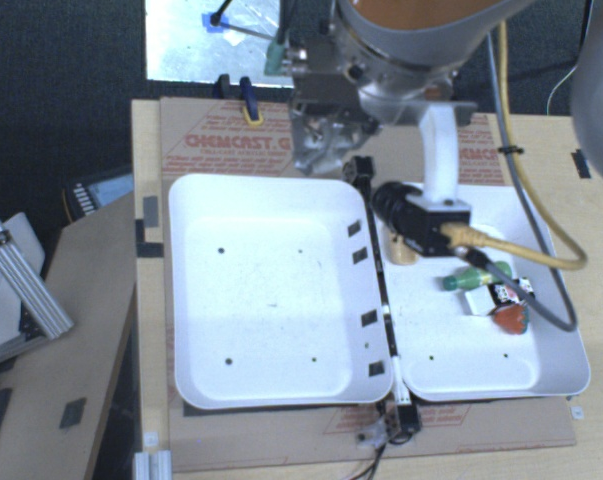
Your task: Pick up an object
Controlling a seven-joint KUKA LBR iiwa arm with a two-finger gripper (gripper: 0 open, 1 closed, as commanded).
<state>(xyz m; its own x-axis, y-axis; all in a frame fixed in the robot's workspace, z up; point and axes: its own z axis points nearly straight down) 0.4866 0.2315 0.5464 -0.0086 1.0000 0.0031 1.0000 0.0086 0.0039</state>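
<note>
My hand [326, 148] hangs over the bins' far edge (whether it grips anything I cannot tell), the green object [468, 279] lying right and nearer the camera.

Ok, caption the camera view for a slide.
Arm hangs over the right bin, which holds a few small objects.
</note>
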